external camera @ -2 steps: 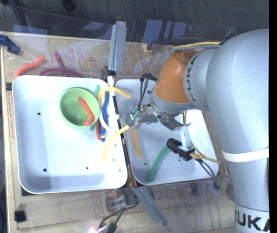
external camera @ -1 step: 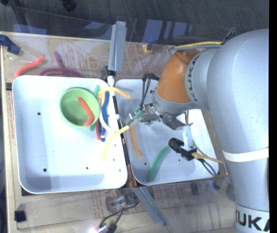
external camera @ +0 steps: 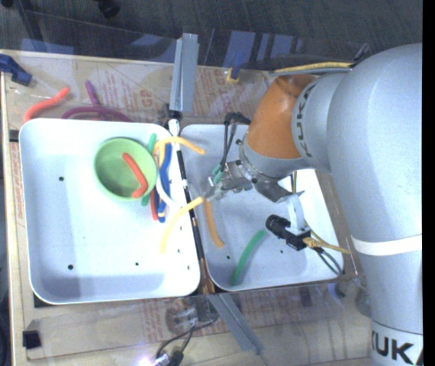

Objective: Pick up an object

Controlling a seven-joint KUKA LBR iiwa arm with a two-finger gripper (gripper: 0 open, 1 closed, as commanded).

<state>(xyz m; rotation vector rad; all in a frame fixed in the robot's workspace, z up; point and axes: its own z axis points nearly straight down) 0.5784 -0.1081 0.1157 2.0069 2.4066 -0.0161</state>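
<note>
The gripper (external camera: 219,183) hangs over the left part of the right bin (external camera: 320,277), close to the wall it shares with the left bin (external camera: 49,280); whether its fingers stand apart or together cannot be told, and nothing is seen between them. Above it sit the orange band (external camera: 275,124) and the grey arm (external camera: 370,151), which cover the bin's right side.

Just below the gripper an orange strip (external camera: 213,227) lies on the bin floor, running toward the near edge. A green strip (external camera: 246,256) curves toward the near left corner of the same bin. Near it, by the bin's middle, a black cable end (external camera: 282,229) hangs from the arm.

A yellow strip (external camera: 181,216) crosses the shared wall into the left bin. In that bin's far right part a green bowl (external camera: 123,168) holds a red strip (external camera: 136,168); blue, red and yellow strips (external camera: 164,170) are piled just right of the bowl, against the shared wall.

On the bench (external camera: 88,82), beyond the left bin's far edge, lie an orange strip and a purple strip (external camera: 95,113).
</note>
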